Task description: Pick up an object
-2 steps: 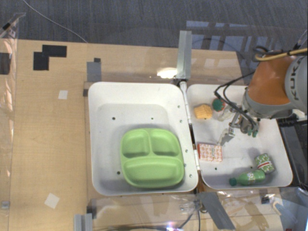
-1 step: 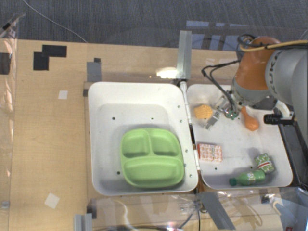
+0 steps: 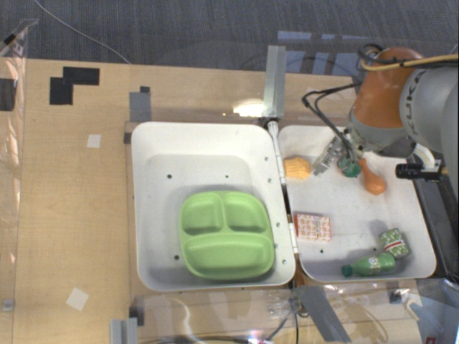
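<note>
The gripper [image 3: 331, 156] hangs low in the right bin [image 3: 423, 228]; its grip cannot be told. At its 9 o'clock, just beside, lies a yellow corn piece [image 3: 297, 168]; a carrot [image 3: 372, 180] at 3, a red-patterned packet [image 3: 313, 226] at 6.

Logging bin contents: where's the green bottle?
In the right bin, lying along its near edge, the green bottle sits just below the small green can.

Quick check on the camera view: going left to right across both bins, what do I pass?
Green divided plate → yellow corn-like piece → red-and-white patterned packet → end effector → orange carrot → green can.
</note>
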You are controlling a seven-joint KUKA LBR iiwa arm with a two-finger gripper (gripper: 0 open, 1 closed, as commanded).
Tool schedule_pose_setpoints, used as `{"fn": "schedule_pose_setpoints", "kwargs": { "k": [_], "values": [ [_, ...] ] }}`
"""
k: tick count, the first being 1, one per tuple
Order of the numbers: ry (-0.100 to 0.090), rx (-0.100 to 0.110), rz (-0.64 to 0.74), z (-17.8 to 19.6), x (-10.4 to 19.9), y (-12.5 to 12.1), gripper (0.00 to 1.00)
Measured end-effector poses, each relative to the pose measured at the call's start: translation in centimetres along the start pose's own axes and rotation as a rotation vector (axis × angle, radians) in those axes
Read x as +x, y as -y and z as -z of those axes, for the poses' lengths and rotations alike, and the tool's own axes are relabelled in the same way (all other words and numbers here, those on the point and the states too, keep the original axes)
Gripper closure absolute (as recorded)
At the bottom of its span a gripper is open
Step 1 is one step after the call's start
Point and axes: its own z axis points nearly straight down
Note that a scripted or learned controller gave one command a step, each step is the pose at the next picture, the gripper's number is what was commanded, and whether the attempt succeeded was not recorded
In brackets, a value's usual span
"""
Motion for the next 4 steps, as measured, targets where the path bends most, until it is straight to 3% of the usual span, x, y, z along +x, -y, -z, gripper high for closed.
{"fn": "schedule_pose_setpoints", "kwargs": {
  "k": [1,2,3,4],
  "values": [
    [-0.012,-0.001,-0.017,8.7,6.6,-9.8,1.00],
    [-0.019,0.012,-0.396,8.4,16.3,-4.1,1.00],
    [-0.019,0.010,-0.100,8.5,18.3,-1.5,1.00],
    [-0.019,0.006,-0.077,12.5,23.0,-7.8,1.00]
  ]
}}
